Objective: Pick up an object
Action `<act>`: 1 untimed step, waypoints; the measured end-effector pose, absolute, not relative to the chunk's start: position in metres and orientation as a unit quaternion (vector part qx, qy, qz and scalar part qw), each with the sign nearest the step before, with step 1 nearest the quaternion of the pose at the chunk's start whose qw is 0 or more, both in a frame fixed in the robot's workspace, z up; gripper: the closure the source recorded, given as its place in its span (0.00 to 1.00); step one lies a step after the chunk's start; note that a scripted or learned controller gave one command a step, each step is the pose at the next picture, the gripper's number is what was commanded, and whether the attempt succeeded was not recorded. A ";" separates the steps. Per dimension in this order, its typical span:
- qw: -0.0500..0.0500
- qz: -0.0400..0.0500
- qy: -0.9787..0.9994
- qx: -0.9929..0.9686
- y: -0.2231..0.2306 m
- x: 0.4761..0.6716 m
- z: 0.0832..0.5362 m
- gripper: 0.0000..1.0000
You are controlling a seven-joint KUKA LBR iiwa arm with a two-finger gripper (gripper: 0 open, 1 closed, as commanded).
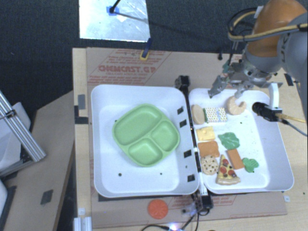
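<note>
1. The gripper (226, 92) sits over the far end of the right bin (276, 150), hanging off the grey arm (274, 28) with its orange band that comes in from the right. Its two fingers are spread apart – one dark tip on the left near the bin's far rim, the other just above the croissant-shaped piece (236, 106) – and nothing is between them.
2. Closest stuff to the hand: that pale croissant piece, right under the right finger and looking maybe in contact, though it's hard to call from this angle. Just left of it lie a small patterned block (214, 114) and a tan bread roll (198, 114) by the divider.
3. Further toward the near side, still in the right bin: a yellow cheese square (206, 133), an orange toast-like slab (209, 148), a cookie (209, 165), a pizza slice (226, 172), a green lettuce leaf (229, 140), an orange block (235, 158) and a small green broccoli-ish bit (250, 164).
4. The left bin (108, 177) holds a green divided plate (146, 134), lying flat in the middle, well apart from the hand.
5. Outside the bins – an orange disc (158, 208) on the cardboard at the near edge, and a shiny foil sheet (114, 12) at the far side.
</note>
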State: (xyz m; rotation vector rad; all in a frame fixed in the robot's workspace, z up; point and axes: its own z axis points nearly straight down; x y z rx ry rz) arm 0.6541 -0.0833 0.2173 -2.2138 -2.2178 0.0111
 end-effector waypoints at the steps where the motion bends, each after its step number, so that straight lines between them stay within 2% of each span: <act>1: 0.000 0.000 -0.708 -0.706 -0.083 0.657 0.224 0.00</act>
